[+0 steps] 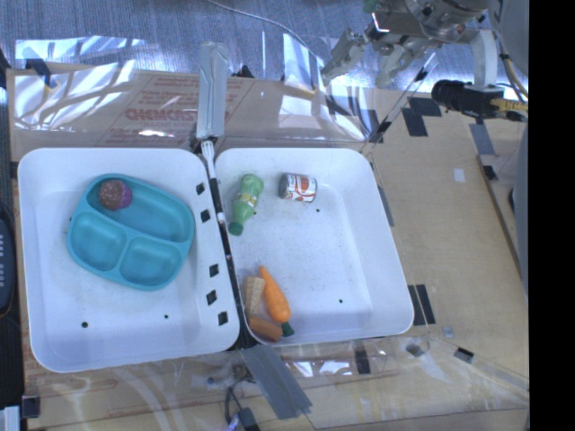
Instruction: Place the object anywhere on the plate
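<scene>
Camera view looks down on two shallow white bins set side by side on the bench. The left bin [54, 330] carries a teal plate [130, 232] with three compartments, lying toward that bin's far left corner. A small dark purple round object [114, 194] sits in the plate's far compartment, touching the plate floor and well apart from the two nearer compartments.

The right bin [359, 268] carries the other items. A green bottle [245, 201] lies on its side near the far left corner, just beside the divider between the bins. A small can [297, 187] lies tipped over close to the far edge, near the bottle but apart from it. At the near left corner an orange carrot [276, 298] lies slanted, touching a tan block-shaped piece [255, 292] and, at the near edge, a brownish orange elongated piece [265, 329]; what those two are is hard to tell.

The gripper [395, 39] hangs well beyond the far edge of the right bin, over the bench's far right area, high above everything. Whether its fingers are spread or closed I cannot tell, and nothing is seen between them.
</scene>
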### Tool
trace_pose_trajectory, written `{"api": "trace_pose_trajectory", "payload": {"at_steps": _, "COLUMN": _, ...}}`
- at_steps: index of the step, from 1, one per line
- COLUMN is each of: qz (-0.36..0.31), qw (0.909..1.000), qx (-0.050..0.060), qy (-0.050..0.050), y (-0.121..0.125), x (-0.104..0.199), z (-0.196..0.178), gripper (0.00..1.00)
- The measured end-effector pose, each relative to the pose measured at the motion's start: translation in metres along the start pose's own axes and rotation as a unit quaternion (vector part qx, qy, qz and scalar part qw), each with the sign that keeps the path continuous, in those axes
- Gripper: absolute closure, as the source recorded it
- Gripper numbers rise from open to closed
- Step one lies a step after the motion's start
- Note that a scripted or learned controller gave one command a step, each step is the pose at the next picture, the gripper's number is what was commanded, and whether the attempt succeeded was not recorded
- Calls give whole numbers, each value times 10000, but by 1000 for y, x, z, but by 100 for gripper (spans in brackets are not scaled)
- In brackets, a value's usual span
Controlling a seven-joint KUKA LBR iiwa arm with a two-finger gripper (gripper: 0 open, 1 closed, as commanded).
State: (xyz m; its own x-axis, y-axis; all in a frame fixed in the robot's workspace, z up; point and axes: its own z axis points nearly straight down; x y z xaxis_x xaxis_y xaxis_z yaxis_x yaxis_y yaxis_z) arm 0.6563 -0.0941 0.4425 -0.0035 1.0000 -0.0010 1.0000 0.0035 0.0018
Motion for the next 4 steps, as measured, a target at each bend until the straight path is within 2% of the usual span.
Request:
{"api": "trace_pose_trajectory", "payload": {"at_steps": 1, "qz": 6, "qw": 10000, "qx": 6, "qy": -1, "y": 0, "x": -69, "z": 0, "gripper": 0}}
{"api": "trace_pose_trajectory", "payload": {"at_steps": 2, "qz": -1, "qw": 10000, "qx": 7, "qy": -1, "y": 0, "x": -115, "z": 0, "gripper": 0}}
{"api": "trace_pose_trajectory", "payload": {"at_steps": 4, "qz": -38, "qw": 10000, "qx": 18, "qy": 9, "y": 1, "x": -113, "z": 1, "gripper": 0}}
